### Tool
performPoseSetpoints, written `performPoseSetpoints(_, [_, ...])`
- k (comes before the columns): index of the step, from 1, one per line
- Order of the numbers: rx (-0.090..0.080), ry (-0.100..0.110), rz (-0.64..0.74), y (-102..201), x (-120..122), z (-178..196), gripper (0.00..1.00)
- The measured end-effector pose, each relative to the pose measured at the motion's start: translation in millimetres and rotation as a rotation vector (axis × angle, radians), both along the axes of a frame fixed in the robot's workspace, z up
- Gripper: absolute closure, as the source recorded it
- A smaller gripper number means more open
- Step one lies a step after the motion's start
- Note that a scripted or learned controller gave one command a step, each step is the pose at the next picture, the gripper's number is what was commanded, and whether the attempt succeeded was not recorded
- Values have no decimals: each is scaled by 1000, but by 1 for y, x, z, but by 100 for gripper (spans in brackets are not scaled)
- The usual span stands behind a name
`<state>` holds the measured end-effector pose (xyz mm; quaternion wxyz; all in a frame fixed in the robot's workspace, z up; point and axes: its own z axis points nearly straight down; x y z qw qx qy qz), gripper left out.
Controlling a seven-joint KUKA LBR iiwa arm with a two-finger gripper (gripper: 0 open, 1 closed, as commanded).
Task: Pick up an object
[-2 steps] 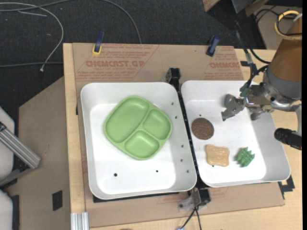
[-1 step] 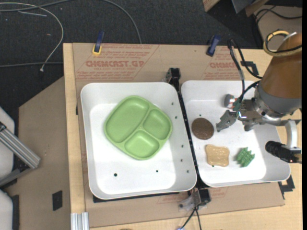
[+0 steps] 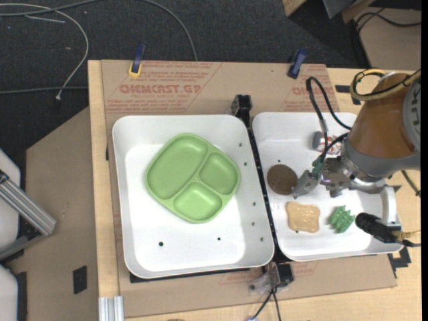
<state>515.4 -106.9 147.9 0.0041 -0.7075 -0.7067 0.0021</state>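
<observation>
While you are looking down on the desk (image 3: 200, 85), the arm (image 3: 381, 129) is reaching in from the right and hanging over the right bin (image 3: 287, 127). The gripper (image 3: 319, 181) is sitting over that bin's middle. You cannot tell from this angle whether it is open or closed.

Three candidates are lying in the right bin:
- The brown disc (image 3: 281, 178) is lying just left of the gripper, close to the bin's left wall.
- The tan slice (image 3: 303, 217) is lying just below the disc, apart from it and near the bin's lower edge.
- The green toy (image 3: 342, 219) is lying right of the slice with a clear gap between them, also near the lower edge.

Bare white floor is showing in the right bin's upper left corner.

The left bin (image 3: 127, 199) is touching the right one along their shared edge. The green divided plate (image 3: 192, 177) is lying in it, turned diagonally. White floor is showing all round the plate, widest toward the lower edge.
</observation>
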Motion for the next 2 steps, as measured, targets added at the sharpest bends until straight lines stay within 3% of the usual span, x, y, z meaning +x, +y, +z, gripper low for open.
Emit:
performPoseSetpoints(1, [1, 0, 0, 2, -2, -64, 0])
performPoseSetpoints(2, [-1, -9, 0, 2, 0, -49, 100])
